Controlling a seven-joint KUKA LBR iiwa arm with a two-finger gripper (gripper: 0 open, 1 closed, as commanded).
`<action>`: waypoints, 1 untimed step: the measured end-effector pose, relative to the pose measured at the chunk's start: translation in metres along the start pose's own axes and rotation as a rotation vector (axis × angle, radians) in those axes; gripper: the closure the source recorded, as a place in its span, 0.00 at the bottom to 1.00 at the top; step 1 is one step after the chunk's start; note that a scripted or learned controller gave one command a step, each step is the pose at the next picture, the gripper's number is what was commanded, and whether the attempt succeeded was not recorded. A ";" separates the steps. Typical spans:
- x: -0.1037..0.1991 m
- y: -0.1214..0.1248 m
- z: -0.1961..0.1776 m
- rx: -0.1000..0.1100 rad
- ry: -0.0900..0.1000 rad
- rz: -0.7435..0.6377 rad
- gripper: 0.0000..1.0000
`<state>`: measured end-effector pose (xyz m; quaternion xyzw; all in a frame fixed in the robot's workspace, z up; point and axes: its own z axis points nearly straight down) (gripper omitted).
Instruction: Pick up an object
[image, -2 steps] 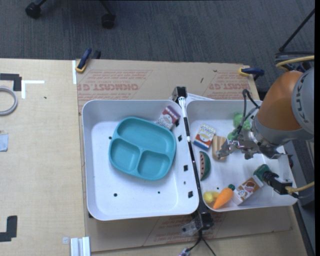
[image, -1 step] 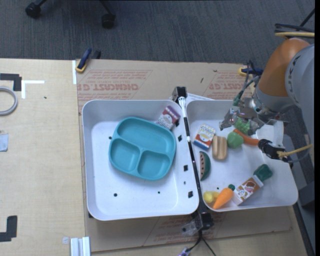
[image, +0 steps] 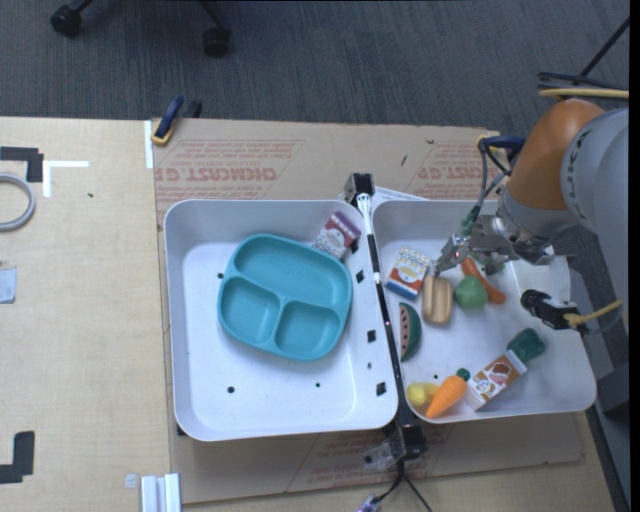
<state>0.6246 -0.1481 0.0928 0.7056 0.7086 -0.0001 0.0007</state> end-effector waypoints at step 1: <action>-0.020 -0.045 0.000 -0.001 0.001 -0.470 0.00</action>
